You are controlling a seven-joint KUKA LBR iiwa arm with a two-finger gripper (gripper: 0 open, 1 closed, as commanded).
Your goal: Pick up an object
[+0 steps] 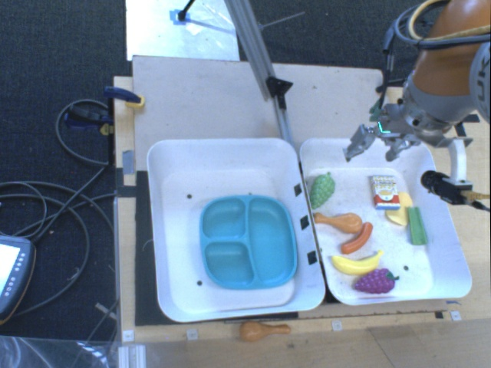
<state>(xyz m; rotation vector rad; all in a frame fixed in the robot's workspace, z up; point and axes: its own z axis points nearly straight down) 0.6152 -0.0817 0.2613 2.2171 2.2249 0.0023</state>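
Note:
My gripper [378,146] hangs open over the back edge of the right bin [445,282], with nothing between its fingers. Below it in the bin lie several toy foods: a green bumpy fruit [322,189], a red and white carton [384,191], a yellow wedge [398,215], a green stick [416,225], a brown drumstick [340,222], an orange sausage [357,238], a yellow banana [357,263] and purple grapes [374,281]. The carton is the nearest to the gripper, just in front of it.
The left bin [173,175] holds a blue divided plate [248,241]. A second brown drumstick [264,330] lies on the bench in front of the bins. A grey pole [257,44] slants across the back. Cables and clamps lie at the left.

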